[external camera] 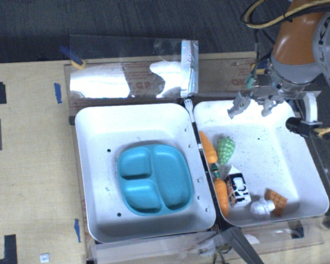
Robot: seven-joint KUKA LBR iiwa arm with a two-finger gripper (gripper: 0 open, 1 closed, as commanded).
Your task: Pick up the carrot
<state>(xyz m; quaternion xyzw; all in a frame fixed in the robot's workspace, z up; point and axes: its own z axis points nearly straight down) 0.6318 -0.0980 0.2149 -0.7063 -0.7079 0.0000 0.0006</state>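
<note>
**benchwatcher:** Starting at the near end of the right bin (302, 164): a small white lump (261, 208) with an orange-brown block (276, 200) just beside it, and left of those a black-and-white packet (237, 188). Along the bin's left wall there are two orange pieces lying lengthwise. The near one (221, 194) touches the packet; the far one, which reads as the carrot (208, 148), rests against the wall with a green knobbly thing (226, 149) just to its right. The left bin (99, 161) holds a blue divided plate (154, 177).

**iiwa_fan:** How would that carrot handle, do you reckon?

**benchwatcher:** Looks like toy plastic, so probably light, stiff and a bit slick. It's tapered, so squeezing near the tip could squirt it out. The thick middle seems the best spot, pinched across its width. The trouble is the wall on one side and the green thing on the other, so there's little room for a finger on either side.

**iiwa_fan:** And the arm?

**benchwatcher:** The pincer (252, 103) hangs over the far edge of the right bin, well apart from the carrot, fingers spread wide and nothing between them.
</note>
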